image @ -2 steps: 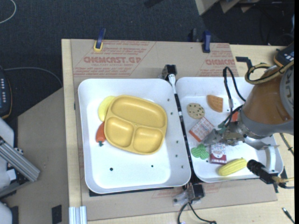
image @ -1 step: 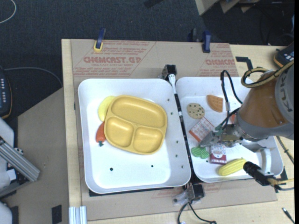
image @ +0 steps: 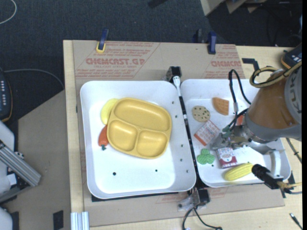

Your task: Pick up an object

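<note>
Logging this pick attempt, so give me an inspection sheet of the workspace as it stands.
Surface: two white bins, left bin and right bin, on a brown board.
Job's things: right bin holds a cookie, orange wedge, red packets, green piece, corn cob.
Clutter: yellow divided tray over a banana and a red pepper in the left bin.
End effector: low over the packets; grasp not visible.
Cables: black cable along the arm.
Surroundings: clamps on the board's far edge.

Yellow tray [image: 139, 128]; white bins [image: 91, 128]; green toy [image: 206, 157]; speckled cookie [image: 201, 113].
</note>
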`<state>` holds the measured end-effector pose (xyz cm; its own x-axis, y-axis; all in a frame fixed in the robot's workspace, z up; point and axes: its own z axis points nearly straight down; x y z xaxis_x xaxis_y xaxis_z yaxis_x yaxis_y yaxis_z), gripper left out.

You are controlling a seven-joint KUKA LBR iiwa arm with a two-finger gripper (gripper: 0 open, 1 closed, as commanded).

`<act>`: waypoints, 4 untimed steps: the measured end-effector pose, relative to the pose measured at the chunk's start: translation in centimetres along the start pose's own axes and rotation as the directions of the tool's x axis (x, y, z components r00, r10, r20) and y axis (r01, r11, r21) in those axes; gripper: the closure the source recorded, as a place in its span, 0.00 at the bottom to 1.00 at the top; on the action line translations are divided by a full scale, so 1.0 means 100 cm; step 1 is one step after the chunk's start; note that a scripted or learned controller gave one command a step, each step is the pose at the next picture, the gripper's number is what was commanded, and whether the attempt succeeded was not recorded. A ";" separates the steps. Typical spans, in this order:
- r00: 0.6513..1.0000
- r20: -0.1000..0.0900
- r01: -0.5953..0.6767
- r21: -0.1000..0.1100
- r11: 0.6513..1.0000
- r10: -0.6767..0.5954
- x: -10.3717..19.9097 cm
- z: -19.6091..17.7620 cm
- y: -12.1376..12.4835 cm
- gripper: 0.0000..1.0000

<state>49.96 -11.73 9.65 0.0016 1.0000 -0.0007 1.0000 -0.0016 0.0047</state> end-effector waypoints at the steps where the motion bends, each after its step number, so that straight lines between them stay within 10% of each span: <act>1: 1.000 0.001 0.003 -0.001 1.000 -0.003 0.003 -0.063 0.003 1.00; 4: 1.000 -0.001 0.007 0.001 1.000 -0.007 0.043 -0.133 0.022 1.00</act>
<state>52.09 -7.41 23.00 -0.0054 1.0000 0.0002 1.0000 0.0054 0.0033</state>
